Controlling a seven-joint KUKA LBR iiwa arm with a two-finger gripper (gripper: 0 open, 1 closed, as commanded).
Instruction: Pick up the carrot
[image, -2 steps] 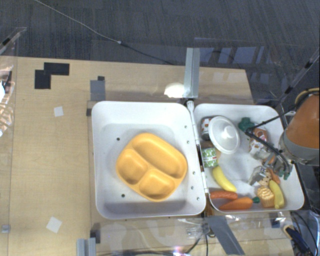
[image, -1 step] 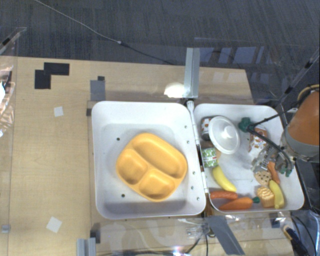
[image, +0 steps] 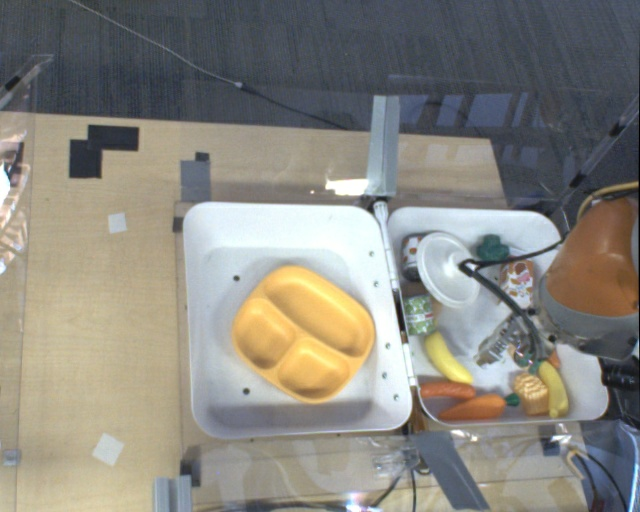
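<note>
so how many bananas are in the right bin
2: one banana lies mid-bin, just above the carrot; a second banana lies near the front right corner by the gripper. The arm may hide more.

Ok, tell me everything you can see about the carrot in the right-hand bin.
The carrot is orange with a small green stub at its right end, and looks like a plastic toy. It lies flat, roughly left to right, by the near wall of the right bin. A reddish sausage-like piece lies against its upper left. The gripper hangs above and to its right, apart from it.
</note>
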